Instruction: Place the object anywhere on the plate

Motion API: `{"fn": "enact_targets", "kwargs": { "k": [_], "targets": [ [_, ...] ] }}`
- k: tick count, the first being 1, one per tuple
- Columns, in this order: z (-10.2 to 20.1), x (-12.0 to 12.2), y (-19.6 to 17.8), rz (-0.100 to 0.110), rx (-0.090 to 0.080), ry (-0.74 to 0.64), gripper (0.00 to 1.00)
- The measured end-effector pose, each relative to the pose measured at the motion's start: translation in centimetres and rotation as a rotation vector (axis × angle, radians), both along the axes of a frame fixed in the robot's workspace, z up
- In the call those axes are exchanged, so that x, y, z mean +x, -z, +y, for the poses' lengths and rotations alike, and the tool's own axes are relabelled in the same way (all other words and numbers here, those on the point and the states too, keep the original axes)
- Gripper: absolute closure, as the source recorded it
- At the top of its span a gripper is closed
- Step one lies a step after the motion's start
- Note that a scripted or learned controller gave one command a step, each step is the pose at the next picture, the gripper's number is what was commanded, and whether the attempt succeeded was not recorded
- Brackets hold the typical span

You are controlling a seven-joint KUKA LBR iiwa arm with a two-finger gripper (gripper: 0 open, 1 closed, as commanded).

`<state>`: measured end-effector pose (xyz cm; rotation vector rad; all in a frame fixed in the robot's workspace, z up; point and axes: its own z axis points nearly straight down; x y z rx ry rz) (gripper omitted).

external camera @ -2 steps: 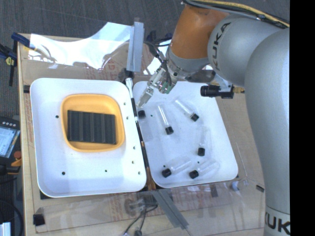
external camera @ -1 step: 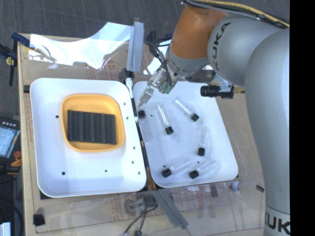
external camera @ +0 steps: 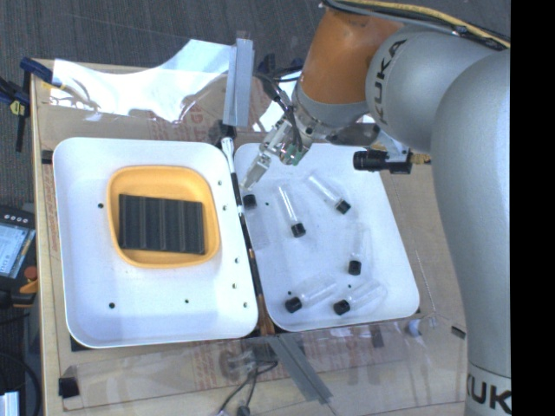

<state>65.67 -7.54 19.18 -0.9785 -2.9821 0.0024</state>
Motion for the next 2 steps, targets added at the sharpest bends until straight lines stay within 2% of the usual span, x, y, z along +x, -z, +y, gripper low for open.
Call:
{"fn": "enact_targets", "kwargs": {
  "k": [1, 2],
  "targets": [
    [0.38, -1.40, -0.45, -0.001, 0.002, -0.446, 0.00],
    [0.32, -1.41, -0.45, -0.001, 0.002, -0.445, 0.00]
  ]
}}
